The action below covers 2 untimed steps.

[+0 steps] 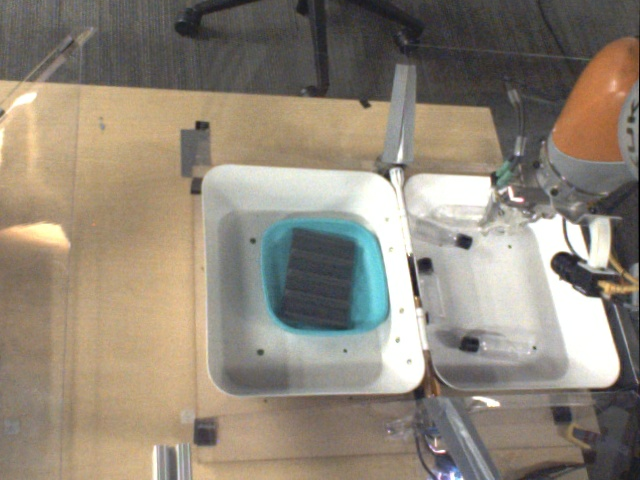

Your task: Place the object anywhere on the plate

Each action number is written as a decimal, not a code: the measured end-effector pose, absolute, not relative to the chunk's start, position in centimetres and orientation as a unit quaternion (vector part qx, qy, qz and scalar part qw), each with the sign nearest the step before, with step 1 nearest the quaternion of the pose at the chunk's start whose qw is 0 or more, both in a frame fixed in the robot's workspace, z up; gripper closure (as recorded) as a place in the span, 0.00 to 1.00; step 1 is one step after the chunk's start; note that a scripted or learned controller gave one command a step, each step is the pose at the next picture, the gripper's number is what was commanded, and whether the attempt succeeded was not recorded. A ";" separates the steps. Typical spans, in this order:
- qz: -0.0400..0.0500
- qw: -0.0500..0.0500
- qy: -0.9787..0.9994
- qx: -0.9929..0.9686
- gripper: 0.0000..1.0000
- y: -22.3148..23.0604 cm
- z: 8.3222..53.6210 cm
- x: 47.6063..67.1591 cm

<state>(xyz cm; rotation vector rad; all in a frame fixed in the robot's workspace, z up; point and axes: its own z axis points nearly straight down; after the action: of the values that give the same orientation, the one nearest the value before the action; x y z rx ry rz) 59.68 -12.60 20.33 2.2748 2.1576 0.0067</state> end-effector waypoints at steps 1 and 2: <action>0.002 0.002 0.778 0.629 1.00 -6.3 20.4 55.8; 0.002 0.002 0.837 0.547 1.00 1.0 18.5 55.8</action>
<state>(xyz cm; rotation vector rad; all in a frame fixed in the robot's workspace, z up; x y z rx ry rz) 55.78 0.99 18.51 1.7152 2.6273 0.0059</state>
